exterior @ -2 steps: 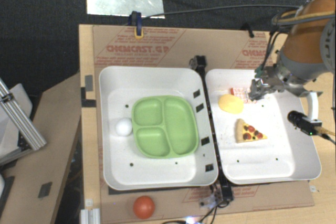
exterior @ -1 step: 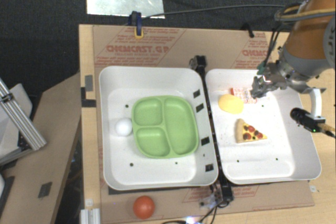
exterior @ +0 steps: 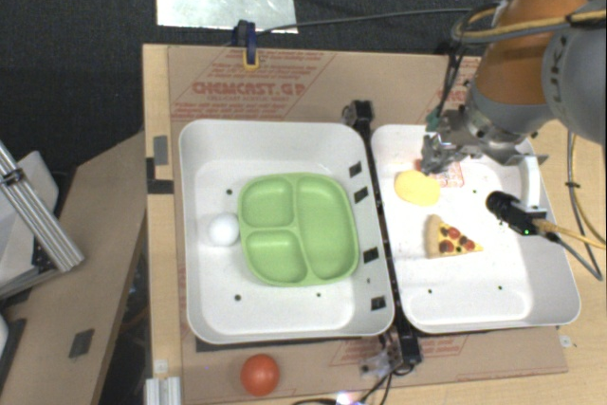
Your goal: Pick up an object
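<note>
While the jaws (exterior: 434, 161) hover, opening unclear, the yellow disc (exterior: 417, 189) lies just beneath them in the right bin (exterior: 493, 308).

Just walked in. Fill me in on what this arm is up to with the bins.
The arm has reached in from the right over the right bin, and its gripper sits low, just above the yellow disc. Nothing can be seen held between the fingers. A toy pizza slice lies nearby in the same bin, apart from the disc. The left bin holds a green divided tray with a white ball beside it. An orange ball rests outside the bins on the bench.
</note>
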Tool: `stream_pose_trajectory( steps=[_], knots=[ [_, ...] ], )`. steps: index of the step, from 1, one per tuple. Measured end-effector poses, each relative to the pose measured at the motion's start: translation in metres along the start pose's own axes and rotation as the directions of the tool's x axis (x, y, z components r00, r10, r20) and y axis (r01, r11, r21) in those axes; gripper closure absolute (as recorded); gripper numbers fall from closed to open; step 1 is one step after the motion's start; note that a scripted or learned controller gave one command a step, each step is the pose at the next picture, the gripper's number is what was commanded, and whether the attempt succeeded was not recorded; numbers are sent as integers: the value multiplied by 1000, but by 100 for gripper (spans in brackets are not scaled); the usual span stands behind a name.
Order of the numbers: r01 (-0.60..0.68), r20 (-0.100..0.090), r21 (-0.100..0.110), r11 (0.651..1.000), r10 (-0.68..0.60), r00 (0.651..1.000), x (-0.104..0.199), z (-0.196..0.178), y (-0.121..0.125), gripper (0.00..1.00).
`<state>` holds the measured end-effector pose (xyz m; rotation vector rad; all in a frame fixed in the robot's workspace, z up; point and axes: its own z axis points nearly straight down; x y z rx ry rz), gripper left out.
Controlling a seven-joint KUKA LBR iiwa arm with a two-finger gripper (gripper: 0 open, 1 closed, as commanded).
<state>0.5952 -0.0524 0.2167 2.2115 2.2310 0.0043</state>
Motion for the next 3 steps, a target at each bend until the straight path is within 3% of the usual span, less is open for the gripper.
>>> stream_pose_trajectory(
  steps=[3],
  knots=[
    [1, -2, -2, 1000, -1, 1000, 152, -12, 43, 100]
  ],
)
